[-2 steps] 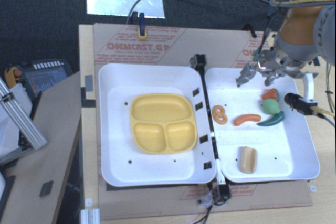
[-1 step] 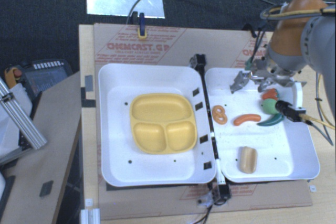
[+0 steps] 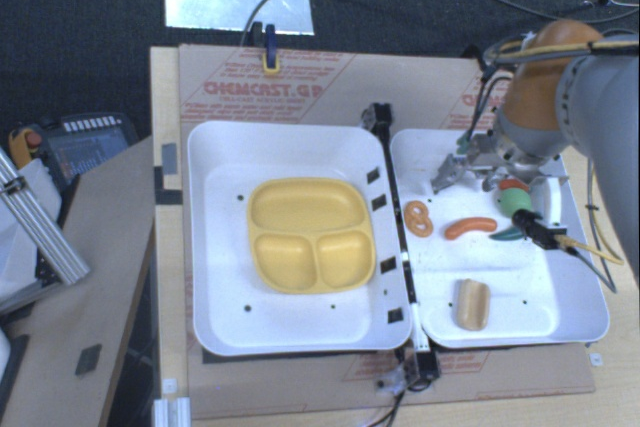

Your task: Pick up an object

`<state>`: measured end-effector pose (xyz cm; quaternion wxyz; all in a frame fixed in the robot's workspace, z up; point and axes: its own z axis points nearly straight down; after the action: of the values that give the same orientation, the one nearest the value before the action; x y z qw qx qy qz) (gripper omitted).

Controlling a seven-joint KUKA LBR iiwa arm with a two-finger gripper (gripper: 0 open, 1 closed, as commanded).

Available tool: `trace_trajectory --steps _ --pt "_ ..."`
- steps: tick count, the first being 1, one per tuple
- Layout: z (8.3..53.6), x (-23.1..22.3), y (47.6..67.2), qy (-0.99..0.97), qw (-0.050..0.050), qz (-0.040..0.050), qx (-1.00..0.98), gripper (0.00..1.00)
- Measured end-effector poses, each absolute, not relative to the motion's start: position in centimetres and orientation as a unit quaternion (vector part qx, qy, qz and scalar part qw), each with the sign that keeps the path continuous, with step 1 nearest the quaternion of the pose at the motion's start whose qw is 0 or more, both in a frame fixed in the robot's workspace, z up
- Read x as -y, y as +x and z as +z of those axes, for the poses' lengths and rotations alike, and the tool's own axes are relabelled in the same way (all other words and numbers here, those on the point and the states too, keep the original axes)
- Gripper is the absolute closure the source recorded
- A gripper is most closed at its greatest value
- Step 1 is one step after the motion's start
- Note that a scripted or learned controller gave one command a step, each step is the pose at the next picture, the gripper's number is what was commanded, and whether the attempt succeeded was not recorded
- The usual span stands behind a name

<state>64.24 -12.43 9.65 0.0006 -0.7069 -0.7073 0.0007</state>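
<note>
My gripper (image 3: 468, 179) hangs low over the back of the right bin (image 3: 580, 315), its two grey fingers spread apart and nothing between them. In front of it on the bin floor lie an orange pretzel-shaped piece (image 3: 418, 218) and an orange sausage (image 3: 470, 228). A green piece with a red top (image 3: 516, 198) sits just right of the gripper, with a thin dark green piece (image 3: 504, 236) below it. Near the bin's front lies a tan bread roll (image 3: 472, 303).
The left bin (image 3: 215, 215) holds a yellow divided plate (image 3: 310, 235). A black divider rail (image 3: 392, 215) runs between the two bins. The arm's grey and orange body (image 3: 560, 85) looms over the right bin's back right corner.
</note>
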Motion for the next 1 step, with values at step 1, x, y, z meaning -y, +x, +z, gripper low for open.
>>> trace_trajectory --steps 1 --pt "11.08 12.41 64.43 -0.707 -0.002 -0.0013 0.708 1.0"
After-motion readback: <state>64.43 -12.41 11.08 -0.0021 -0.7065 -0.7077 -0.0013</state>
